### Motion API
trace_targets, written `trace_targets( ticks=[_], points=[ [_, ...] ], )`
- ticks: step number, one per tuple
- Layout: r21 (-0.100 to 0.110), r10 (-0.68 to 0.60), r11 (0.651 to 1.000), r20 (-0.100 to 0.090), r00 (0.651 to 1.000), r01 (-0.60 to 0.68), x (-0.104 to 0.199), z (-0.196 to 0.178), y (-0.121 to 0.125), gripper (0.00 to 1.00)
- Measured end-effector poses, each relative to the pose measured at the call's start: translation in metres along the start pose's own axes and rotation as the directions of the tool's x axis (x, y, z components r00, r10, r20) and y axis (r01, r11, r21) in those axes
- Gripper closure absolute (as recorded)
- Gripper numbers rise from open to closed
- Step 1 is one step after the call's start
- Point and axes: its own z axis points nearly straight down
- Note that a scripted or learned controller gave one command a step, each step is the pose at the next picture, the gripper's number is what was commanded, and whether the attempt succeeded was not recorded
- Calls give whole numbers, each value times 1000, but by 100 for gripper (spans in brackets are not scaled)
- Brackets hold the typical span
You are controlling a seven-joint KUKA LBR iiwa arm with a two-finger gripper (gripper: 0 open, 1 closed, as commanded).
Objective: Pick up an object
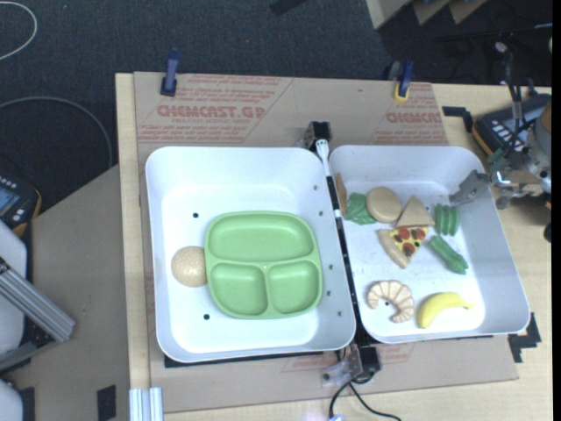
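While you look from the bottom of the frame upward, you meet first the lower rim of the right bin (pixel 517 310), and just inside it a yellow banana (pixel 441 309) at the lower right with a tan croissant (pixel 391 297) beside it on its left. To the left, the left bin (pixel 166 235) carries a green divided tray (pixel 263 264) at its middle, and a pale round bun (pixel 188 267) lies touching the tray's left edge. Higher in the right bin you find a pizza slice (pixel 403 244) near the centre, a green pod (pixel 448 254) lying aslant to its right, and above that a second green piece (pixel 447 220). Further up, a tan wedge (pixel 414 212) sits against a round cookie (pixel 383 203), with a green leaf (pixel 357 209) by the bin's left wall. At the upper right of that bin you see the gripper (pixel 466 191) over the corner, above the second green piece and apart from it; nothing shows between its fingers, and you cannot tell how far they are spread. Beyond the bins, a blue clamp (pixel 169 73) and a yellow clamp (pixel 402 82) grip the far edge of the board (pixel 263 112).
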Motion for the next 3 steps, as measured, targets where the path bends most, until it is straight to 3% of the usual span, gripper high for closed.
trace_targets(
  ticks=[1, 2, 3],
  points=[
    [13, 1, 1000, -8, 1000, -1, 60, 118, -98, 0],
    [-2, 2, 1000, 1, 1000, -2, 56, 103, -93, 100],
    [-10, -4, 1000, 2, 1000, 4, 76, 2, -91, 100]
  ],
)
